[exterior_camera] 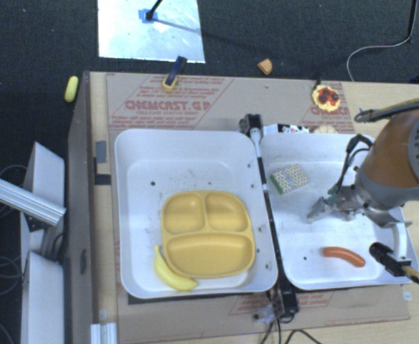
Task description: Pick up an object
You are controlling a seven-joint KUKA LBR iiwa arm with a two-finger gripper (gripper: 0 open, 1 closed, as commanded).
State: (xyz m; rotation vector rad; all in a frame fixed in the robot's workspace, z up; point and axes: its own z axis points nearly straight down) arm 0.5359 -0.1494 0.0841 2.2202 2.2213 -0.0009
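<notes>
End effector [323, 211] hovers over the middle of the right bin [299, 274]; cannot tell if it is open or closed, and nothing shows in its grip. Orange sausage [344, 256] lies on the bin floor, nearer the front edge and slightly right of the end effector, apart from it. Its long axis runs left to right, tilted a little. Green patterned block [290, 179] sits farther back and to the left. Sausage looks the closer pick.

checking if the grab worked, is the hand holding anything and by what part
Nothing is held. The hand sits over bare floor of the right bin, apart from the orange sausage and green sponge.
</notes>
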